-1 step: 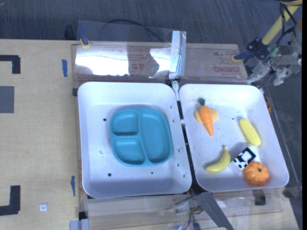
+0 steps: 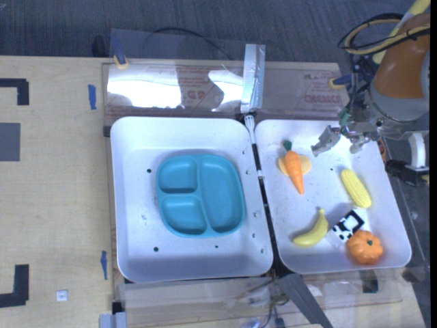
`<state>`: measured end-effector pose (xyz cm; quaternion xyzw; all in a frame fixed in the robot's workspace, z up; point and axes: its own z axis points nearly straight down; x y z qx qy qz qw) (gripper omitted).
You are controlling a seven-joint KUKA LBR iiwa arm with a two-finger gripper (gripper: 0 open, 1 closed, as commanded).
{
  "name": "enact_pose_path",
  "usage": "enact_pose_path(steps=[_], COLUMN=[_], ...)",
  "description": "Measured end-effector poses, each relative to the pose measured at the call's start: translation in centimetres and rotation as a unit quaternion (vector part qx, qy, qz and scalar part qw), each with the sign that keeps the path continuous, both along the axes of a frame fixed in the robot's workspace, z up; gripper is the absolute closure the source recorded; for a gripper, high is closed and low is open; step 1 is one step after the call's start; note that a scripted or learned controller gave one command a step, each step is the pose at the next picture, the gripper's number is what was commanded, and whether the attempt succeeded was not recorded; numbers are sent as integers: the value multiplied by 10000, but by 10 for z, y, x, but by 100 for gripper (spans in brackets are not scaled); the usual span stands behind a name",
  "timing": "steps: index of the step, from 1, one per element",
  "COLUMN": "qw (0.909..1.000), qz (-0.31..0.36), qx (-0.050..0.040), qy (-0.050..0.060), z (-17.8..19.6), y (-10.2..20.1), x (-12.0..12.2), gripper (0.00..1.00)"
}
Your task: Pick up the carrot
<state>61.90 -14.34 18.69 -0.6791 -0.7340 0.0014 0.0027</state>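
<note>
The carrot (image 2: 294, 169) is orange with a small green top and lies in the upper left part of the right bin (image 2: 399, 258), its tip pointing down toward the front. My gripper (image 2: 341, 137) hangs over the bin's upper right area, to the right of the carrot and a little above it. Its fingers stand apart with nothing between them. A gap of bare bin floor separates the gripper from the carrot.
The right bin also holds a corn cob (image 2: 356, 187), a banana (image 2: 311, 230), an orange pumpkin (image 2: 364, 247) and a black-and-white tag (image 2: 347, 225). A blue divided plate (image 2: 199, 194) sits in the left bin (image 2: 130, 183). A metal divider (image 2: 253, 77) stands behind the bins.
</note>
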Motion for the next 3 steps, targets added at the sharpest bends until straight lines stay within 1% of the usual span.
enact_pose_path(steps=[1,2,3], qw=[9965,9996,9993], qz=[-835,-261,-364], qx=[-15,-10,-12], qy=[-21,-49,-87], z=[-72,-100,4], y=[-5,43,60], x=[40,-20,14], gripper=[0,0,0])
